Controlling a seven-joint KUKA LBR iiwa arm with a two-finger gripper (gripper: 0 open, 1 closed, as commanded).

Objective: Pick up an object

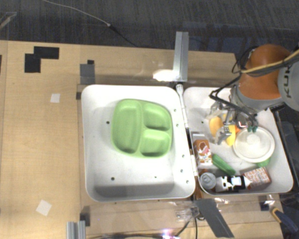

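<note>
You see the arm [269,78] as a rounded orange dome sitting above a grey collar, with a paler grey casing to its right that carries part of a dark printed letter. Thin dark cables loop off the orange section and trail over its left and upper sides. Below the collar, the gripper [232,125] is a cluster of dark and metallic parts with small wires around it; you can't make out finer detail there.
</note>
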